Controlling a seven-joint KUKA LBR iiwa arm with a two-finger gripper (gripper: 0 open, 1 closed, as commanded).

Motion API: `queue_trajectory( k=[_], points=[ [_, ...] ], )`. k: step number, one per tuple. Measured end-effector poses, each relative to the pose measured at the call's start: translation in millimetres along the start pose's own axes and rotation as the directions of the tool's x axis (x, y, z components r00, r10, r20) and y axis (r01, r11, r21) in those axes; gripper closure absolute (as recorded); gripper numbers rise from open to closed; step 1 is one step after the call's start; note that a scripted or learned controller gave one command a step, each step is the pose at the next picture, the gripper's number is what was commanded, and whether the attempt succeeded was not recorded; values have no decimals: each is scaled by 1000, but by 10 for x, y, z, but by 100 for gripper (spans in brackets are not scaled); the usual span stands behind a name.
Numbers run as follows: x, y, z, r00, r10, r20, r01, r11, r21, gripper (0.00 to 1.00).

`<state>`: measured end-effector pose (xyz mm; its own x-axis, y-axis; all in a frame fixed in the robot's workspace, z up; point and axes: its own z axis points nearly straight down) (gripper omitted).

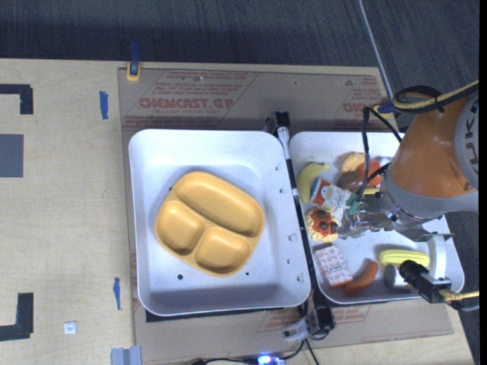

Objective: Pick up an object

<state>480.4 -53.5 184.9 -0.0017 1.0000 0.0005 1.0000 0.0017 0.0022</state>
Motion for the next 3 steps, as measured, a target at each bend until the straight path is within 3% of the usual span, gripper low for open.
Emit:
queue_trajectory(
  k=[1, 2, 3],
  points=[
    [-4, -1, 1, 1000, 1, 0, -1, 1000, 0, 0],
    [-385, -17, 687, 1000, 3, 0, -3, 1000, 4, 0],
    [-358, 12, 962, 1000, -1, -7, 1, 1000, -1, 0]
  ],
)
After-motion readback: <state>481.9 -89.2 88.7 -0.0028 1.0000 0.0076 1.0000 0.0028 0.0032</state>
